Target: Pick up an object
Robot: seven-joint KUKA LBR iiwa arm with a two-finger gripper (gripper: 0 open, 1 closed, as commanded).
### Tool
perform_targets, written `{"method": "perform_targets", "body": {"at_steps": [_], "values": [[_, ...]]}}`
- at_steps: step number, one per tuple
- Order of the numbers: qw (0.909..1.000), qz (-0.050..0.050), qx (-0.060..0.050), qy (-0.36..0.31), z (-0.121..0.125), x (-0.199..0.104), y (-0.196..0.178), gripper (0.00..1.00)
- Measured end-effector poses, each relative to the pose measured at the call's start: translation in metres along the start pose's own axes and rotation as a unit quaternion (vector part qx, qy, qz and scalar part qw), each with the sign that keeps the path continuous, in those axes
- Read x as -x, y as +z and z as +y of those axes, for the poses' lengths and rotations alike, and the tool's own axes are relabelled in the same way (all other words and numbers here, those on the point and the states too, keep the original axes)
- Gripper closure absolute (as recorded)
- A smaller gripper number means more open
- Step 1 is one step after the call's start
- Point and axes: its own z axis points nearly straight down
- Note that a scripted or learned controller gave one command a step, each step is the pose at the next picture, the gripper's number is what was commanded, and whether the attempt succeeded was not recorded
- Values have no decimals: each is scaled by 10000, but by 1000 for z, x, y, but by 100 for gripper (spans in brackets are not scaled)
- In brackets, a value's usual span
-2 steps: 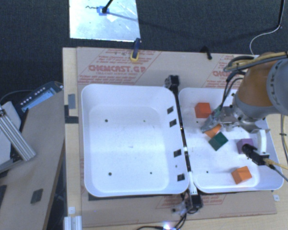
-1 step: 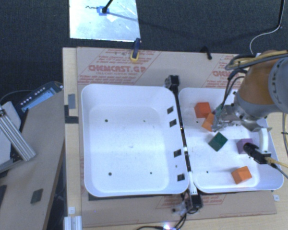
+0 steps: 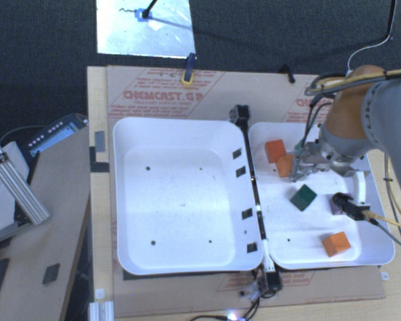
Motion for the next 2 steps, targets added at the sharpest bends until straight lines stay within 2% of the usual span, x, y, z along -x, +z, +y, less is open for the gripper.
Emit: {"method": "perform_targets", "body": {"at_steps": [1, 2], "values": [[10000, -28, 94, 14, 31, -3, 5, 100], [9999, -12, 122, 22, -5, -19, 5, 100]]}}
